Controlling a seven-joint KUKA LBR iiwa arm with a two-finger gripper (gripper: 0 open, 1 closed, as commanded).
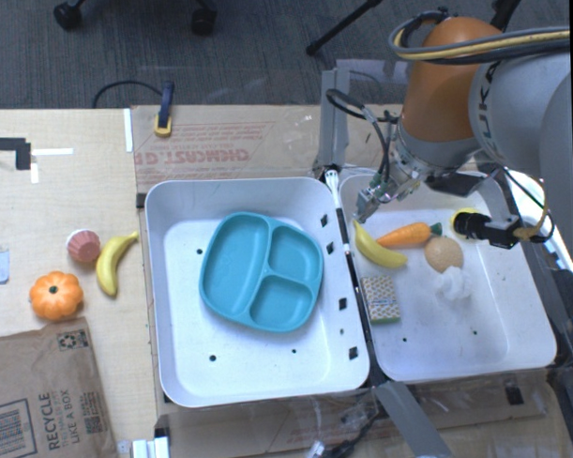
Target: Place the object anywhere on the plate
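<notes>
Several items crowd the right bin's back edge; the tool, its opening impossible to tell, may clip the banana or carrot, missing the plate.

plate: lay in the left bin, with bare white floor on every side of it, widest below.
wall: the two bins' rims met just right of the plate, forming a low ridge.
banana: lay just beyond that ridge, its upper end touching the carrot.
sponge: lay below the banana, close to the ridge.
egg: sat right of the carrot, a white lump just under it.
gripper: hung above the banana's upper end, far from the plate.
arm: covered the right bin's upper corner.
</notes>
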